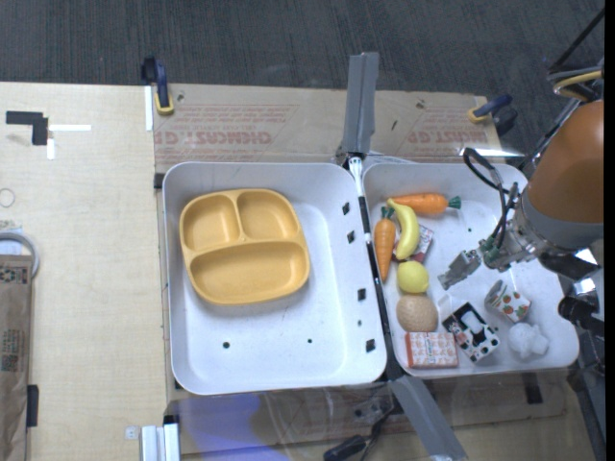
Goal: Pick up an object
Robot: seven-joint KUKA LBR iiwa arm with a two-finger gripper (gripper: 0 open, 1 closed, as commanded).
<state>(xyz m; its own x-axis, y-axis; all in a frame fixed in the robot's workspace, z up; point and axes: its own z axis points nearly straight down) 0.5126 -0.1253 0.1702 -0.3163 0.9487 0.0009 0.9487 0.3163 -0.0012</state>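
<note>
The robot's hand (461,267), grip state impossible to tell, hovers over the right bin (548,353); a lemon (413,277) lies just left, beside banana (407,229) and carrots (384,243), within easy reach.

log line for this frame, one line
stage: approach | claw: over right bin, nothing seen held | nearest: lemon, potato | left bin: yellow divided plate
</note>
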